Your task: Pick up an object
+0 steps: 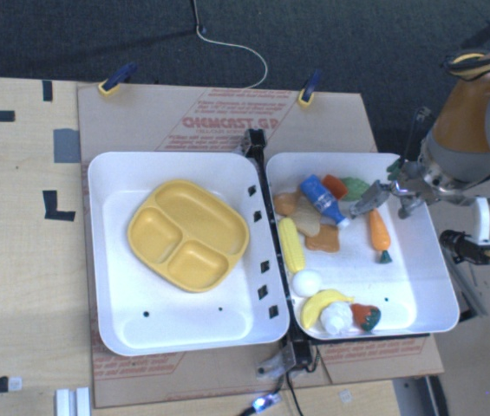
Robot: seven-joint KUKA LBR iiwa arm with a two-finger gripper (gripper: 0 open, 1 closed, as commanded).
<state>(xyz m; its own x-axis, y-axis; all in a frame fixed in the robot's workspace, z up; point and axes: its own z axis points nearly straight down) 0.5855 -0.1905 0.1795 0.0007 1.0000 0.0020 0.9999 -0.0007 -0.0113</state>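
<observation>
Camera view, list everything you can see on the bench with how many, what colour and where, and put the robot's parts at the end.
bins: two, white, side by side on the bench
plate: one, yellow, divided, in the left bin
bottle: one, blue, upper middle of the right bin
carrot: one, orange, right side of the right bin
corn: one, yellow, along the right bin's left wall
egg: one, white, below the corn
banana: one, yellow, right bin's near edge
clips: two, blue and yellow, on the cardboard's far edge
arm: one, grey with an orange band, at right
gripper: one, grey, over the right bin beside the carrot
</observation>
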